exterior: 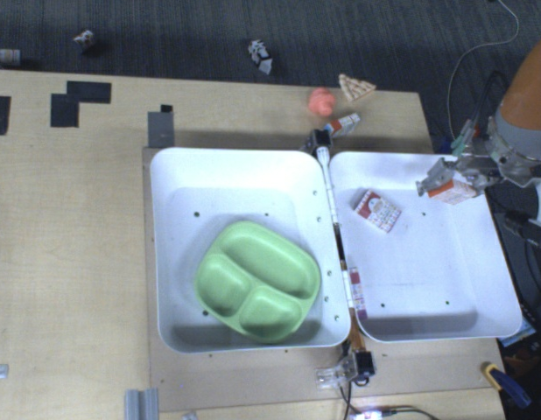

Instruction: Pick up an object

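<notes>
My gripper (pixel 439 182) hangs over the far right corner of the right bin (pixel 428 313), with the arm reaching in from the right. A small orange and white object (pixel 460 192) sits between its fingers, and the gripper is shut on it. A red and white packet (pixel 376 210) lies flat on the right bin's floor, to the left of the gripper and apart from it. A green divided tray (pixel 257 278) rests tilted in the left bin (pixel 179 234).
A pink ball (pixel 321 101), a wedge-shaped piece (pixel 356 87) and a small tube (pixel 341 126) lie on the bench behind the bins. Black patches (pixel 78 99) mark the bench at far left. Cables run at the right.
</notes>
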You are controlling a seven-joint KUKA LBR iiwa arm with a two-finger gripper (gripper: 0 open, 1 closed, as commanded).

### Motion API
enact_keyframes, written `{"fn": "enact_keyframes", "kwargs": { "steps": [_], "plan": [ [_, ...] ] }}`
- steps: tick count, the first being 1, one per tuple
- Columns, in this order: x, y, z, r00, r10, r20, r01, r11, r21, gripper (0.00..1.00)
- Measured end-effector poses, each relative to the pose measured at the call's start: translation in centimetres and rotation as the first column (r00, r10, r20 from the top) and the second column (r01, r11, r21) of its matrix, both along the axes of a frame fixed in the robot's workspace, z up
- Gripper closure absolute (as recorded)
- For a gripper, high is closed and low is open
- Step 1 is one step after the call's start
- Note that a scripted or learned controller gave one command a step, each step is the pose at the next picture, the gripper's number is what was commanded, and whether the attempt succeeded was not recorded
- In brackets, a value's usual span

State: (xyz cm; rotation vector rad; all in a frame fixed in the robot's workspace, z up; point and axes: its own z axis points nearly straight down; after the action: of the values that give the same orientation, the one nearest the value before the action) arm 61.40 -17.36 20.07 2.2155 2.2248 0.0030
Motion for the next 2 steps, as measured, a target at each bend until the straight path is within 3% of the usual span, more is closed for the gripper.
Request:
{"fn": "enact_keyframes", "kwargs": {
  "steps": [1, 2],
  "plan": [
    [0.8, 5.1, -10.0, 1.0, -0.002, 0.009, 0.002, 1.0, -0.002, 0.0],
    [1.0, 5.2, -8.9, 1.0, 0.0, 0.013, 0.0, 1.0, -0.002, 1.0]
  ]
}}
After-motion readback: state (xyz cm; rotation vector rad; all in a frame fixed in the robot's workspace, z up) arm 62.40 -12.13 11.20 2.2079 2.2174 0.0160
